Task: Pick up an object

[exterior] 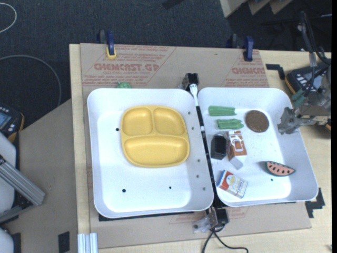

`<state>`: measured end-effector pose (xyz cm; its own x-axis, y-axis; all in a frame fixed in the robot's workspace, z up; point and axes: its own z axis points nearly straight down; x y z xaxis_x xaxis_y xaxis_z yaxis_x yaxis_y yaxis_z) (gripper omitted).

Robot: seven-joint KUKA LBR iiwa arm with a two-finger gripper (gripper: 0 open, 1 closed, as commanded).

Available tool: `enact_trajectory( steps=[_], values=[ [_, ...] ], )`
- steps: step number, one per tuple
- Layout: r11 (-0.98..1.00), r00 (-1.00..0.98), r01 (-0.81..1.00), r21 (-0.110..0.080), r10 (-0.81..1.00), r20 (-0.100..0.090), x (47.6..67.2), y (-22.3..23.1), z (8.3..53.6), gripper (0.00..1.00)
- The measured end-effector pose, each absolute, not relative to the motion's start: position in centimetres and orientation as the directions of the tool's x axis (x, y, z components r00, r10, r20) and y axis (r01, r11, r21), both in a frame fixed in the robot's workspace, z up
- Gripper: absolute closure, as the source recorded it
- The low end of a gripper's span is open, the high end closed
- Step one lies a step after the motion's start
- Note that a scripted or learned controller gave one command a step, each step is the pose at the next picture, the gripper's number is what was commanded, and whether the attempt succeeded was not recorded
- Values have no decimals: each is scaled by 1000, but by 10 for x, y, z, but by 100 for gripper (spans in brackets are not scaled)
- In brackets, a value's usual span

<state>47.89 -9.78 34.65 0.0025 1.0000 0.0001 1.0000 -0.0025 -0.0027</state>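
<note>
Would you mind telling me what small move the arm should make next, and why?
Probably move the end effector left, over the brown cookie, then lower. It sits at the right bin's right rim with nothing seen in it, and the cookie is the nearest item, lying apart from the green beans.

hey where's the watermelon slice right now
The watermelon slice lies in the right bin, near its lower right side, below the brown round cookie and to the right of the small snack packet.
</note>
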Motion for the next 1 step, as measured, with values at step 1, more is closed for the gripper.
enact_trajectory(
  steps=[1],
  values=[
    [6,-6,1000,5,1000,3,564,-17,208,100]
  ],
)
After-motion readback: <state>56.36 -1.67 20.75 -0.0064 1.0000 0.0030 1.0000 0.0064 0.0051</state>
